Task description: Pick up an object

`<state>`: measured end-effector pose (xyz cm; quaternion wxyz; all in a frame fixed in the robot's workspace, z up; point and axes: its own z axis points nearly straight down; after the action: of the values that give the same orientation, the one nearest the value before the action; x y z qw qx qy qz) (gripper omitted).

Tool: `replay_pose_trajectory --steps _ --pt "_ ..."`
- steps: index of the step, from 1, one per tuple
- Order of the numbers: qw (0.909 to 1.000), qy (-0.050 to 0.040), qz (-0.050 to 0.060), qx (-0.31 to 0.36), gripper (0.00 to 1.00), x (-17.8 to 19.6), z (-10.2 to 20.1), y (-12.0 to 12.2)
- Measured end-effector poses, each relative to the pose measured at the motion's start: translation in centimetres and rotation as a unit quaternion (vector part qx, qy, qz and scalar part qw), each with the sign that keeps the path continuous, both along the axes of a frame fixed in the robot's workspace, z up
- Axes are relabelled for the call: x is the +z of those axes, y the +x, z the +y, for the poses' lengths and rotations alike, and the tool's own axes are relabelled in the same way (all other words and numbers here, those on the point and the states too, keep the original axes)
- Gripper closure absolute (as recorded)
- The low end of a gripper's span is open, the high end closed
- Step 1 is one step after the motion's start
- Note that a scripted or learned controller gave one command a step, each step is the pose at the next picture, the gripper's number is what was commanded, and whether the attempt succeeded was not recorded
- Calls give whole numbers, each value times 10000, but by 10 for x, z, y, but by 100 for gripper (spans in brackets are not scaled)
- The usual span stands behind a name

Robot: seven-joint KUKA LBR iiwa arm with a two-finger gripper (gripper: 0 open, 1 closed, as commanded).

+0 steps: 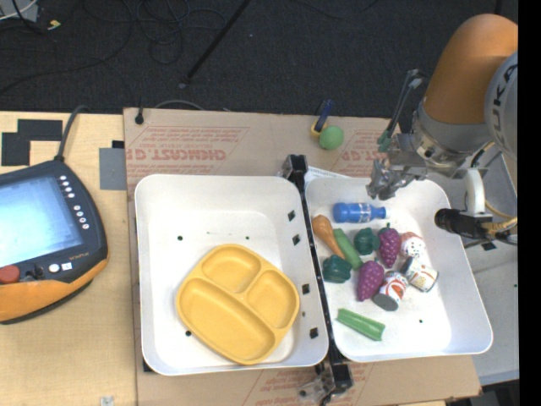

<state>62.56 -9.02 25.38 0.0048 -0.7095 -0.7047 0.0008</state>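
Note:
My gripper (380, 186) hangs over the back of the right bin (461, 328), just above and right of a blue bottle (355, 212) lying on its side. Nothing shows between its fingers. In front of the bottle lie an orange carrot (324, 227), a green pepper (336, 268), a dark green piece (365, 241), two purple grape bunches (370, 277), small cans (420, 276) and a green pod (361, 324).
The left bin (169, 201) holds a yellow divided plate (237, 301). A green ball (331, 137) rests on the cardboard behind the bins. A tablet pendant (42, 227) sits at the far left. A black divider runs between the bins.

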Motion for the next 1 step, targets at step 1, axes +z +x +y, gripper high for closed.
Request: replay_pose_trajectory --steps 1 --pt "10000 4 5 3 100 9 -1 0"
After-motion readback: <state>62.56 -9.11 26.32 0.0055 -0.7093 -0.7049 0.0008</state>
